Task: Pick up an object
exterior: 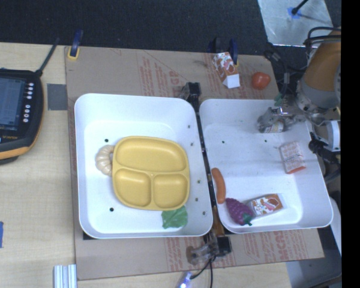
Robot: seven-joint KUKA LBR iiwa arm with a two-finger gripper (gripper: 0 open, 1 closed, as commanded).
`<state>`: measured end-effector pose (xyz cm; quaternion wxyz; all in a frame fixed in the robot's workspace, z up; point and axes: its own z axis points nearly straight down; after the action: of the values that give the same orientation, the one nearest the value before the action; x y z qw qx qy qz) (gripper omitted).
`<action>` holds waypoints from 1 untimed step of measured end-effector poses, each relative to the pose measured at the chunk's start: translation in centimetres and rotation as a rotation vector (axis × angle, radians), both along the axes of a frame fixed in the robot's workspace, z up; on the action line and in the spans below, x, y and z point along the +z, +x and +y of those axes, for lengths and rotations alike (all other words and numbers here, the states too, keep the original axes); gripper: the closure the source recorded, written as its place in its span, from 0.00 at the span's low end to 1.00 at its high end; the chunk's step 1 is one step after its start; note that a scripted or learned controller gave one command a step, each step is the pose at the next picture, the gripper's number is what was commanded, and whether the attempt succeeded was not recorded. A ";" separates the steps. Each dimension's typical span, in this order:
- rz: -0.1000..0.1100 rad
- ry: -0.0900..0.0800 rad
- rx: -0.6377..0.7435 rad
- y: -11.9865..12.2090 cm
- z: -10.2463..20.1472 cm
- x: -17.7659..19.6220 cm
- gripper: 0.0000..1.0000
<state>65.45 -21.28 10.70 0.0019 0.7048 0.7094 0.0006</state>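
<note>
Bright, even overhead light falls on the bench, and the two white bins are the brightest areas. The left bin and right bin are nearly washed out on their floors, with soft grey shading along their inner walls. Shadows are faint and short; the yellow tray casts a thin, soft one at its edge. The dark floor at the top is almost black with little detail. The picture is low in resolution and slightly soft overall. The gripper is blurred and its parts are hard to make out. Print on the small cartons cannot be read.
</note>
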 end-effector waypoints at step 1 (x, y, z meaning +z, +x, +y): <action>0.004 0.002 -0.002 0.2 8.0 11.2 1.00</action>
<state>65.69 -13.24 21.89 -0.0004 0.7055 0.7087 -0.0001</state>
